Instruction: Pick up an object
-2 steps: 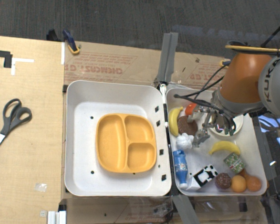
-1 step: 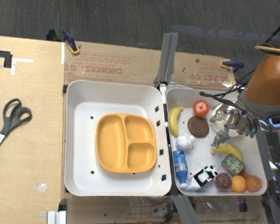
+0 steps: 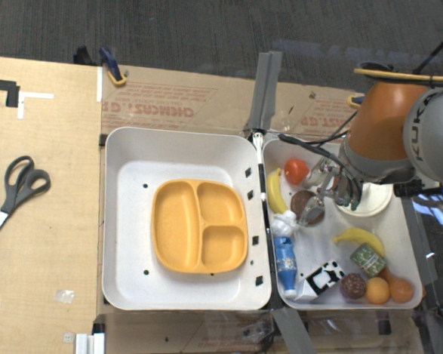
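Two white bins side by side: left bin (image 3: 120,226) with one yellow three-compartment plate (image 3: 200,226), right bin (image 3: 409,246) crowded with small items. Counted there: two bananas, one (image 3: 275,191) along the left wall with its long axis running roughly top to bottom of the view, the other (image 3: 359,237) curved and lying mostly left to right near the middle; one red tomato (image 3: 297,171) toward the far left corner; one water bottle (image 3: 284,260) with a blue label, long axis near-vertical in the view, clear crumpled end toward the far side and base toward the near edge; one black-and-white patterned block (image 3: 325,278); one dark reddish round fruit (image 3: 352,286); two orange round fruits (image 3: 378,291) and (image 3: 400,289) touching each other at the near right corner; one small green box (image 3: 368,259) just above them; one white bowl (image 3: 371,196), partly covered by the arm. One pair of scissors (image 3: 13,188) on the bench at far left, handles up, blades cut short near the lower left. One gripper (image 3: 320,198) low over the right bin, close to a brownish round object (image 3: 308,207) just right of the first banana; hard to make out what that object is. Cannot tell whether the fingers stand apart or together, wrist and cables covering them
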Controlling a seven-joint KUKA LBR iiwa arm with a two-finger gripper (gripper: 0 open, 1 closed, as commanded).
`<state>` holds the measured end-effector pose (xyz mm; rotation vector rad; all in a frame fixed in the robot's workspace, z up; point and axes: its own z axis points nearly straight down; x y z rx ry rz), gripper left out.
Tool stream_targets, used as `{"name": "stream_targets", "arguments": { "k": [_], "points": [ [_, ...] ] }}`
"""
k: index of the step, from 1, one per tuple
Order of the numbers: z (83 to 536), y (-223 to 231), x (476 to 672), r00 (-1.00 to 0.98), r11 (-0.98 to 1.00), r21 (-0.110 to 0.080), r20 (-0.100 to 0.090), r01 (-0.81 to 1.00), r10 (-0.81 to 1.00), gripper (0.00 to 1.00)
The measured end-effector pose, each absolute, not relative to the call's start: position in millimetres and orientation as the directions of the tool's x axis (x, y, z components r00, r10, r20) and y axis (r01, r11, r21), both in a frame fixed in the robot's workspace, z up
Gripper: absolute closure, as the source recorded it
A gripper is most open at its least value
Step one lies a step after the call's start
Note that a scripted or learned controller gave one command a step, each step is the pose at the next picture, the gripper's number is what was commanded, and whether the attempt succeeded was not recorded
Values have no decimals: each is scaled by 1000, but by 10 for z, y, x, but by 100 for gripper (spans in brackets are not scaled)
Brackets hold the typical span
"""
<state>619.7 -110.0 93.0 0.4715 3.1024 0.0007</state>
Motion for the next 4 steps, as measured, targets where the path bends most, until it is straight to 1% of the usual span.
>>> {"name": "stream_targets", "arguments": {
  "k": [1,2,3,4],
  "points": [
    [1060,-1098,6224,-956,956,2,-12,294,294,100],
    [946,-1676,6432,-997,997,-2,-8,-71,-71,100],
    [948,-2051,6217,-904,904,-2,-6,-429,-429,100],
    [3167,-2195,6268,-865,865,-3,-7,-502,-502,100]
  ]
}}
